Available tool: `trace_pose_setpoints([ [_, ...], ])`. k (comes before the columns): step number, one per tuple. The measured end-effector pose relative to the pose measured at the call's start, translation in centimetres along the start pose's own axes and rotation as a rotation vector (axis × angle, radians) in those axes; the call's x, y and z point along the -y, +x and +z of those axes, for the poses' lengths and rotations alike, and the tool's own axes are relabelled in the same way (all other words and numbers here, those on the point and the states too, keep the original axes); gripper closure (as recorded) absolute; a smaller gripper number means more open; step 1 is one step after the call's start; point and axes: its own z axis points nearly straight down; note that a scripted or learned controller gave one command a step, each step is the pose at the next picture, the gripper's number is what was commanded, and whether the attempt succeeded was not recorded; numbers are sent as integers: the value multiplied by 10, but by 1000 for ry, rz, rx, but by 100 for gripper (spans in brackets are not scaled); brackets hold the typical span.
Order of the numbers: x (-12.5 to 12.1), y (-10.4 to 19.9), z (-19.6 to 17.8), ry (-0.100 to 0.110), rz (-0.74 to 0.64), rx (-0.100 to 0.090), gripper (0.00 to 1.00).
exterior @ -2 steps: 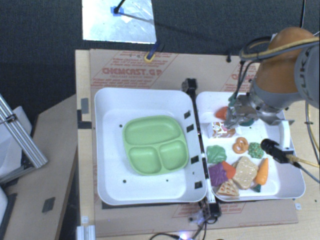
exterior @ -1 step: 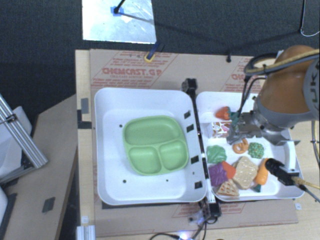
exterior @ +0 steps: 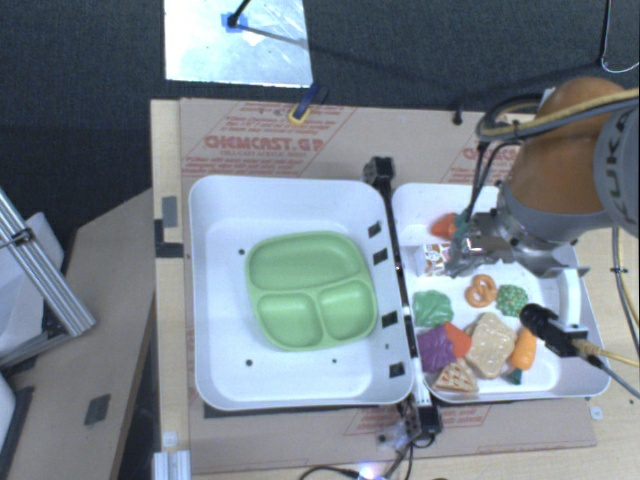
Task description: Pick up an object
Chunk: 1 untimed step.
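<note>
Grey and orange, the arm is hanging low over the right bin (exterior: 585, 353), its gripper (exterior: 462, 253) sitting at the bin's far end, near a red piece (exterior: 443, 228) and a small printed packet (exterior: 434, 259). Whether it is clenched or released I cannot tell. This looks like the reaching step; next it needs a clean closing on one item. Nearer than the gripper, that bin is holding a pretzel (exterior: 481, 290), green leaf (exterior: 432, 307), purple piece (exterior: 435, 348), bread slice (exterior: 491, 343) and carrot (exterior: 524, 349). The left bin (exterior: 215, 298) is holding a green divided tray (exterior: 308, 288).

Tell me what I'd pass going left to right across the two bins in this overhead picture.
Green tray → bin divider → green leaf → pretzel → broccoli
</note>
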Motion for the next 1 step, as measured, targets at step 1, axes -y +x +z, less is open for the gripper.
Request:
trace_pose_setpoints([
  [1,11,-2,-3,2,4,0,100],
])
